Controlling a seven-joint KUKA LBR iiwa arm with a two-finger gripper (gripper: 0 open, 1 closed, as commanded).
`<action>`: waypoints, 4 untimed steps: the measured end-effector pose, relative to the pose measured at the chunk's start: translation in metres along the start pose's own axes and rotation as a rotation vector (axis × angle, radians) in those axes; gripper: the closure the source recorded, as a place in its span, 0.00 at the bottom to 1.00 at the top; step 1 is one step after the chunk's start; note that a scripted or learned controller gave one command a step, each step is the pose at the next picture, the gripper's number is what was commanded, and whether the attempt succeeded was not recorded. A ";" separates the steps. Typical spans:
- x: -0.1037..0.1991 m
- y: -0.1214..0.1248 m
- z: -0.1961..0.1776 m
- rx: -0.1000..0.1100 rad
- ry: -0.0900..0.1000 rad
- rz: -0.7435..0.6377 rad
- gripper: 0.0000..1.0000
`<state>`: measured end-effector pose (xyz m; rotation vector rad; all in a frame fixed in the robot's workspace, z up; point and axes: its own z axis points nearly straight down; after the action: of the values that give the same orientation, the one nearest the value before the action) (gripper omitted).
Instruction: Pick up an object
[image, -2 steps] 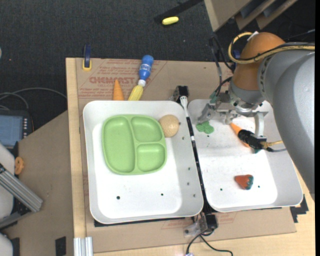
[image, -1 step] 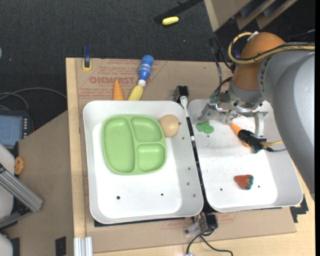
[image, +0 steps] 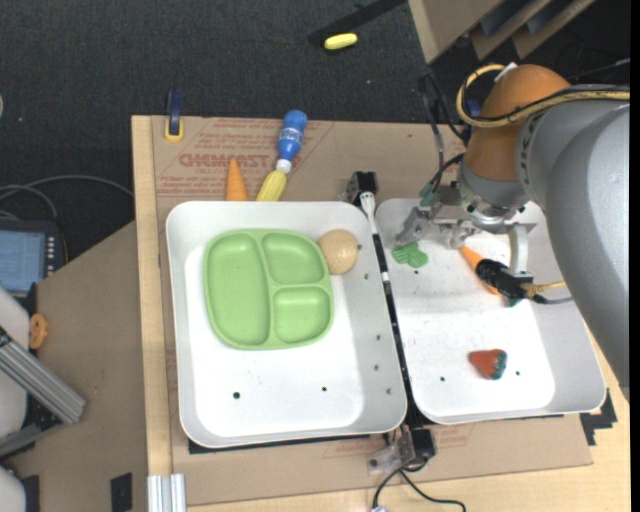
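In the right bin (image: 560, 395), a small green object (image: 410, 256) lies at the far left. A small orange piece (image: 470, 256) lies near the far middle. A red object with a dark end (image: 488, 363) rests toward the near side. My gripper (image: 437, 232) hangs low over the bin's far end, between the green object and the orange piece, close to both. Nothing is visibly held. In the left bin (image: 200, 400) sits a green divided plate (image: 268, 288) with a tan ball (image: 339, 250) at its far right corner.
Behind the left bin, an orange carrot-like piece (image: 235, 182) and a blue-and-yellow tool (image: 283, 155) lie on the cardboard. A black clip (image: 362, 186) sits at the far end of the seam between the bins. The grey arm (image: 590, 200) covers the right bin's far right.
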<state>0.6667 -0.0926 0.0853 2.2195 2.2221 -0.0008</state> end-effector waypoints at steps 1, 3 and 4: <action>0.000 0.000 0.000 0.000 0.000 0.000 0.00; 0.000 0.000 0.000 0.000 0.000 0.000 0.00; 0.000 0.000 0.000 0.000 0.000 0.000 0.00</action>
<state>0.6667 -0.0926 0.0853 2.2196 2.2221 -0.0007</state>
